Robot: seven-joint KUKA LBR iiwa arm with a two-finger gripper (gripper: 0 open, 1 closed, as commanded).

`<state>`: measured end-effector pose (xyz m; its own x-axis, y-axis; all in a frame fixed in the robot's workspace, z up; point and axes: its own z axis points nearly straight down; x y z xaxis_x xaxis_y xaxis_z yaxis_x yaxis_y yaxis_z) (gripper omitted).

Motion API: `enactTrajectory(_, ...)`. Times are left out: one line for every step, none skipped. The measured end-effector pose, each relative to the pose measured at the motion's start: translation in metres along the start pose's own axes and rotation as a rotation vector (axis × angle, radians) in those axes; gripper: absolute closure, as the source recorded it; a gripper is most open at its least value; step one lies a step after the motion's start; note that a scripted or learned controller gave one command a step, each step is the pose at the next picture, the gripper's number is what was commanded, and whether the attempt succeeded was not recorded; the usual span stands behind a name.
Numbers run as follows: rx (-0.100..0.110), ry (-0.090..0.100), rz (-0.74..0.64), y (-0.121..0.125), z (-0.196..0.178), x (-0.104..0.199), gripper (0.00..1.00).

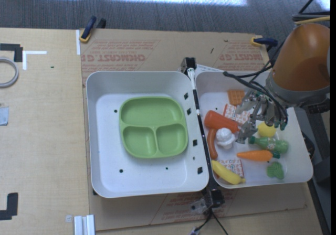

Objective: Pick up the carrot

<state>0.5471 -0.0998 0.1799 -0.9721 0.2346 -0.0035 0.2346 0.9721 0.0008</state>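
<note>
One carrot [255,156], long axis crosswise, green top toward broccoli [274,170]; gripper [251,133] above carrot, finger state unclear.

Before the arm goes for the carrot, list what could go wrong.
1. The carrot lies tight among other toys: a green piece touches its tip and a white piece sits close by, so the tool may nudge or grab a neighbour instead.
2. The tool hangs above the carrot's far side rather than its middle, so a straight descent could miss or clip one end.
</note>
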Motion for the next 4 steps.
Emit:
enactTrajectory(0.000,-0.001,-0.162,-0.031,0.085,0.034,0.00)
enactTrajectory(-0.002,0.000,-0.309,-0.033,0.085,0.028,0.00)
enactTrajectory(-0.001,0.000,-0.742,-0.030,0.087,0.022,0.00)
enactTrajectory(-0.001,-0.001,-0.855,0.008,-0.013,0.013,0.00)
